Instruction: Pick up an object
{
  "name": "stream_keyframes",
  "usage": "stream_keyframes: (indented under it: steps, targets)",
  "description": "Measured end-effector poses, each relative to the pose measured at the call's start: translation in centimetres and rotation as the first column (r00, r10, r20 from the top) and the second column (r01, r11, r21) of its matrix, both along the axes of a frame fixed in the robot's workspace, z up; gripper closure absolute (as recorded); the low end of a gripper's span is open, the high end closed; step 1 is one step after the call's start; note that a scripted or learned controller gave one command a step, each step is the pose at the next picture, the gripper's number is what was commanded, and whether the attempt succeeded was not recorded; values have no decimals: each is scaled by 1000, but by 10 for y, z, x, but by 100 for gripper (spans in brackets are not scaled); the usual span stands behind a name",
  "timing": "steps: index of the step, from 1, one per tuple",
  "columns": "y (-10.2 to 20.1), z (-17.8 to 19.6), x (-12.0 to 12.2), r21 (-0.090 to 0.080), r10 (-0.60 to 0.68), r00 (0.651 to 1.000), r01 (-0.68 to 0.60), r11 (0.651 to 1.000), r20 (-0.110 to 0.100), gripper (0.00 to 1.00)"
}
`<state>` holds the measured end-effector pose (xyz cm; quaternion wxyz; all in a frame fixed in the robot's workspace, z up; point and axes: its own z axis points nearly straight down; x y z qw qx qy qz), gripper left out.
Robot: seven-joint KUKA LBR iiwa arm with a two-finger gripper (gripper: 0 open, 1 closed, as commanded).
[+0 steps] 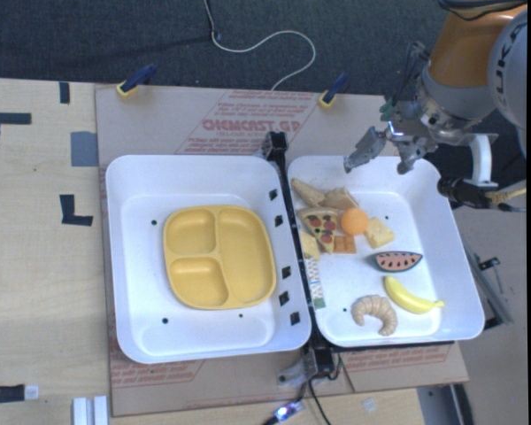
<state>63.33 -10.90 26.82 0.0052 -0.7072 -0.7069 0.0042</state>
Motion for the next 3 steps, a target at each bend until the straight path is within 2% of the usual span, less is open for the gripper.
stream_keyframes:
  steps: [1,2,3]
  targets:
    - [0,7,2,-1,2,1000,-2,1000,12,0]
    - [-8,-42,1,-2,1,1000,-1,1000,7,0]
    - [-7,-107,-4,-2,2,1000,-2,1000,6,0]
